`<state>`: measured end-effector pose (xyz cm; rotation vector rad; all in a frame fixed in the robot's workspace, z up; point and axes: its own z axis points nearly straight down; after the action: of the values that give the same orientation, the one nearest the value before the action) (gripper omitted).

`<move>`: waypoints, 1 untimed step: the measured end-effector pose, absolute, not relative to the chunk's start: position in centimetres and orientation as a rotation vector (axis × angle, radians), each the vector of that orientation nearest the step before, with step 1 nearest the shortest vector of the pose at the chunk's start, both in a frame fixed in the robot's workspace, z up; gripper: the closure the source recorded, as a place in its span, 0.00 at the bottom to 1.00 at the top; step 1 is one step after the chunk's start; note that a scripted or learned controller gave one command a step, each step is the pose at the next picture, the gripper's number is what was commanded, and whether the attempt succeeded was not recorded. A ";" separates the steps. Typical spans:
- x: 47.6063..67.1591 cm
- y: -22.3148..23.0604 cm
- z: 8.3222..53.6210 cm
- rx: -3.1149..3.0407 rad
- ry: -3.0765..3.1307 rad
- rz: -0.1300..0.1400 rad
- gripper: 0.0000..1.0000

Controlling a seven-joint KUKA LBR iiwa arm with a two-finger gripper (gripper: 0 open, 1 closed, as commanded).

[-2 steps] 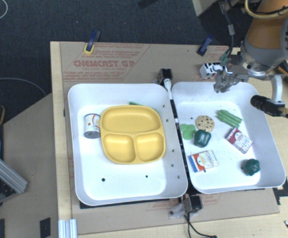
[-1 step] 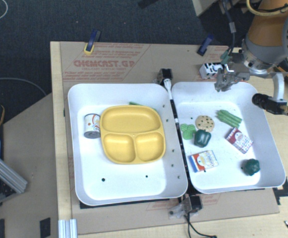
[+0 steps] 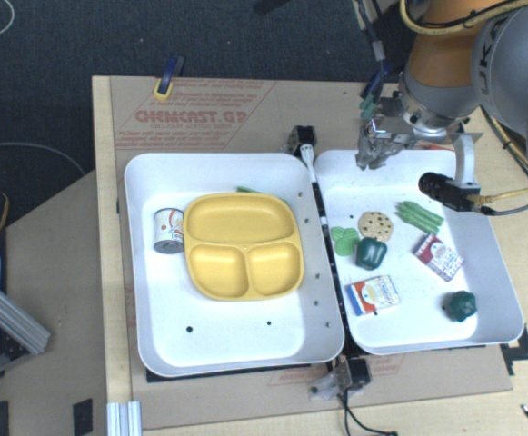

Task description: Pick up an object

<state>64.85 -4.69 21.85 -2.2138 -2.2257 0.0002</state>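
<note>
The two-finger gripper is observed above the far edge of the right shallow white bin; nothing is held, and its opening cannot be told. The round speckled biscuit, lying near below it, is judged the easiest pick; a centred vertical descent is advised.

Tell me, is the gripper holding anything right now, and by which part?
Nothing is held. The gripper hangs over the right bin's far edge, with nothing between its fingers.
</note>
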 end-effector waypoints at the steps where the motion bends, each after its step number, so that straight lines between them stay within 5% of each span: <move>1: 65.0 1.0 21.2 -2.212 -2.225 0.002 1.00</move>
<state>64.99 1.00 21.17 -2.2119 -2.2253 0.0015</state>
